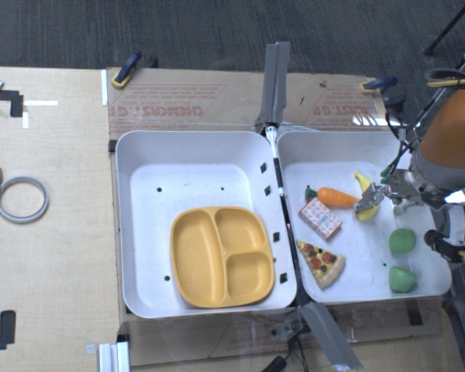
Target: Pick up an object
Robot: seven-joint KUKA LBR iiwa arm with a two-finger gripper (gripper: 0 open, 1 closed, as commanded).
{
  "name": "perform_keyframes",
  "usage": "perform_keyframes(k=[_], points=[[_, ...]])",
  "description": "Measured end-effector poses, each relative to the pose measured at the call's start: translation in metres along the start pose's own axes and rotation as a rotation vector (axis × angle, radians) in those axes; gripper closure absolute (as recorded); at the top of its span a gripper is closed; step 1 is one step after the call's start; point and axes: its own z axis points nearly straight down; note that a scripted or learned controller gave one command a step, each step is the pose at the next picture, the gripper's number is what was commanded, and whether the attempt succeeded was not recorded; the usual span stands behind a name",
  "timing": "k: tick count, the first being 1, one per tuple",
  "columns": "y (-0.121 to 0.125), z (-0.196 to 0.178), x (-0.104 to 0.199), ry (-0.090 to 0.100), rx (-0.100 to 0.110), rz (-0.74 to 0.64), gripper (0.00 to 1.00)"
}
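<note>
The banana is the thing I am looking at first. It is yellow and lies in the right bin, near the far right part of it. The fingers are right on it, at its lower end, and they look closed on the banana, with the yellow peel showing on both sides of them. I cannot tell if the banana is lifted off the bin floor or lying on it.

Just to the left of the banana I see an orange carrot with a green top. Below the carrot is a small pink and white box, tilted. Below that lies a toy pizza slice, close to the wall between the two bins. On the right side of the bin are two green round things, one green ball above and another green lump below it, both well apart from the banana.

The arm comes in from the right, with its orange band above the bin edge.

The left bin holds a yellow plate with three parts. On the table far to the left sits a roll of tape.
</note>
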Motion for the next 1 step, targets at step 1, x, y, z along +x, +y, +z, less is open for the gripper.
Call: perform_keyframes(k=[1], points=[[-0.0005, -0.0071, -0.0022, -0.002, 0.003, 0.004, 1.0]])
